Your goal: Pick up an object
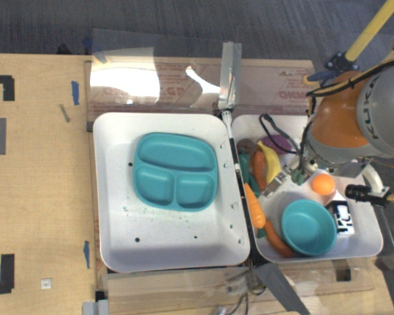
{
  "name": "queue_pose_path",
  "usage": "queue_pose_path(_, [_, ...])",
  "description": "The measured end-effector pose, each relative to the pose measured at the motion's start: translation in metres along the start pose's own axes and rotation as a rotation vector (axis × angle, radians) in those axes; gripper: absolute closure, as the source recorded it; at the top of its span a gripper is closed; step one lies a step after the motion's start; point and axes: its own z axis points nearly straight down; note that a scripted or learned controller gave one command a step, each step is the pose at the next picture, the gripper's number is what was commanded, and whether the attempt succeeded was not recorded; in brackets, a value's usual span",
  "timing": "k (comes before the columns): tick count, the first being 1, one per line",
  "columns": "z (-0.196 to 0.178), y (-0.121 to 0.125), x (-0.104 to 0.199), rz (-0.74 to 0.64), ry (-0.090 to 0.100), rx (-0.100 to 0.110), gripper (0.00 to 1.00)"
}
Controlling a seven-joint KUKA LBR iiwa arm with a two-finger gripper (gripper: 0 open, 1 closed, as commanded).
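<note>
The pincer (290,174) hung low in the right bin (374,241), its opening too hidden to tell. Just left of it lay a banana (270,161), probably light, smooth plastic, best gripped across its middle; its long axis ran from upper left to lower right.

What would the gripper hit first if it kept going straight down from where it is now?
Most likely the banana. The gripper hangs over the right bin, pointing down beside the banana's lower end, with the orange ball just to its right. Depth is hard to judge from this slanted view, so it might reach the bin floor instead.
</note>
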Motion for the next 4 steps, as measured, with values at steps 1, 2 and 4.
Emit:
queue_pose_path(1, [-0.004, -0.078, 0.036, 0.090, -0.020, -0.018, 0.00])
queue_pose_path(2, [-0.002, -0.056, 0.057, 0.217, -0.009, -0.008, 0.00])
queue_pose_path(4, [0.000, -0.022, 0.013, 0.302, 0.002, 0.001, 0.00])
